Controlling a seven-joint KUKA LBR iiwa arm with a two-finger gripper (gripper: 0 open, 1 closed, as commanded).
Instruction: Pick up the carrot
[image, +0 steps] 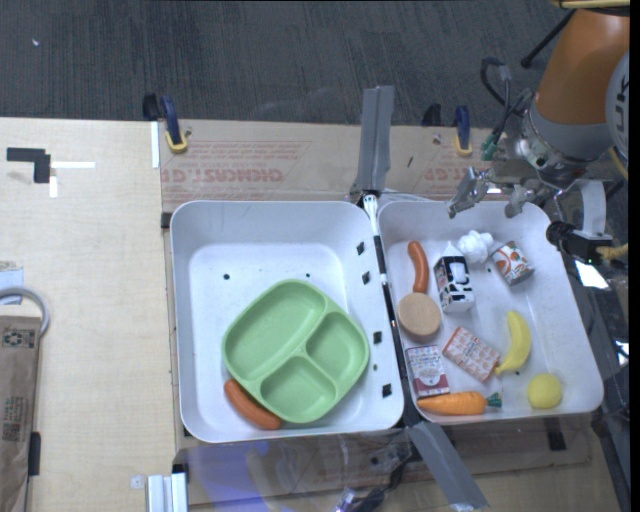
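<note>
The carrot (458, 403) is orange with a small green stem end. It lies flat along the front wall of the right bin (585, 330), just below a small red-and-white packet (426, 369). My gripper (491, 198) hangs over the back rim of the right bin, far from the carrot. Its two fingers are spread open and hold nothing.
The right bin also holds a red sausage (418, 266), a round tan disc (419, 314), a black-and-white carton (453, 282), a cracker pack (470, 353), a banana (516, 342), a lemon (544, 391) and a small can (512, 263). In the left bin are a green divided plate (295, 350) and an orange sausage-shaped piece (250, 405).
</note>
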